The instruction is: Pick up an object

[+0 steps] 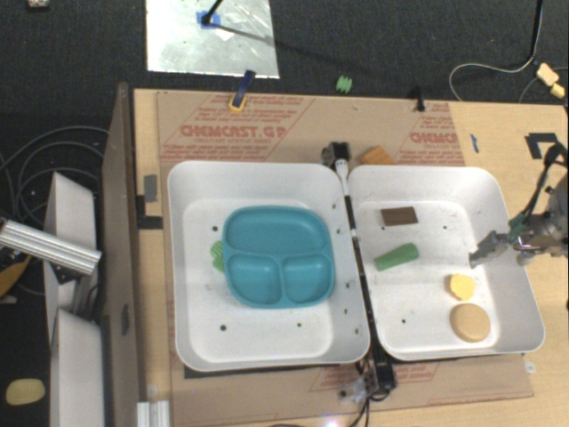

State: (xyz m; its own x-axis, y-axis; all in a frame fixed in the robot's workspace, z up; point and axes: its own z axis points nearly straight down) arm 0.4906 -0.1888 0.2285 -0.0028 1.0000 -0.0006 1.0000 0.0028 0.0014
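The right bin [498, 194] holds a brown rectangular block [399, 216], a green cylinder [396, 256], a small yellow piece [461, 286] and a tan round piece [470, 321]. My gripper [487, 249] reaches in from the right edge, above the right side of this bin, just up and right of the yellow piece. Nothing is visibly between its fingers. The left bin [191, 238] holds a blue divided plate [277, 254] with a green thing [216, 254] peeking out at its left edge.
An orange block [377, 157] lies on the bench behind the bins. A black divider clamp [338, 156] sits between the bins at the back. Cables and grey brackets lie left of the bench, and a shiny sheet [212, 25] lies on the floor behind.
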